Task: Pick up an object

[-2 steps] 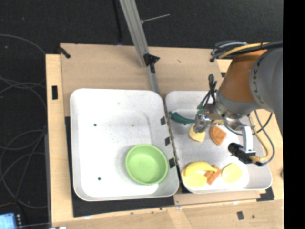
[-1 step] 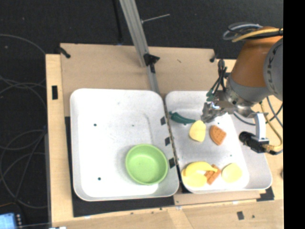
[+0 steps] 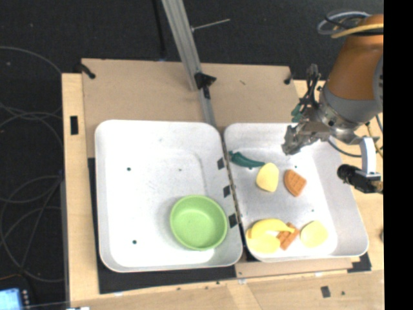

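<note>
The right bin (image 3: 335,241) holds several small objects: a teal piece (image 3: 244,160) near its left wall, a pale yellow lump (image 3: 267,177), an orange ridged piece (image 3: 295,183), a yellow bowl-like item (image 3: 266,234) with a small orange carrot-like piece (image 3: 288,238) against it, and a yellow round piece (image 3: 313,234). My gripper (image 3: 292,144) hangs over the upper middle of the right bin, up and to the right of the pale yellow lump. Nothing shows between its tips. The left bin (image 3: 129,147) holds a green bowl (image 3: 198,221) at its lower right.
A slanted metal pole (image 3: 184,41) rises from the back of the bench above the divider between the bins. The grey and orange arm (image 3: 353,76) reaches in from the right over the right bin's back corner. Cables lie on the dark floor to the left.
</note>
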You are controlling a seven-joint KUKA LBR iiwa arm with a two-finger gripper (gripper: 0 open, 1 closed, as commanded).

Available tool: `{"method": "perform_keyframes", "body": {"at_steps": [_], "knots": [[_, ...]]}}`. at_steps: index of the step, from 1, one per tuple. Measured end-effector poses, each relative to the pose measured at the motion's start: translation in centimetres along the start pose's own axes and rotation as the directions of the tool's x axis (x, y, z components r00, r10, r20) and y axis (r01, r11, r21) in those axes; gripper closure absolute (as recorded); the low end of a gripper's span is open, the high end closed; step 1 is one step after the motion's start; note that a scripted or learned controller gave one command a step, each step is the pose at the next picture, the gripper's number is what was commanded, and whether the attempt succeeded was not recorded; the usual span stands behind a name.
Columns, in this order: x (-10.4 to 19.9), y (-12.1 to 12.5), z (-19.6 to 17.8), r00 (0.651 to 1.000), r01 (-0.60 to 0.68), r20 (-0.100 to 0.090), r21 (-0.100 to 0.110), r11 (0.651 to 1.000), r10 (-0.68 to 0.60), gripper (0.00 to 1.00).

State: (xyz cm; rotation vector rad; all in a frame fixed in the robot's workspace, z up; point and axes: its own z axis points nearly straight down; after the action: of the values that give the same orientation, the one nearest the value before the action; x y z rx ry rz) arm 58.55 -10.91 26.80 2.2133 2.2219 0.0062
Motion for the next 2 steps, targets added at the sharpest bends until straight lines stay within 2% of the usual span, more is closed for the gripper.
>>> {"method": "perform_keyframes", "body": {"at_steps": [2], "knots": [[11.0,-0.3,1.9,1.0,0.002,-0.001,0.006,1.0,-0.002,1.0]]}}
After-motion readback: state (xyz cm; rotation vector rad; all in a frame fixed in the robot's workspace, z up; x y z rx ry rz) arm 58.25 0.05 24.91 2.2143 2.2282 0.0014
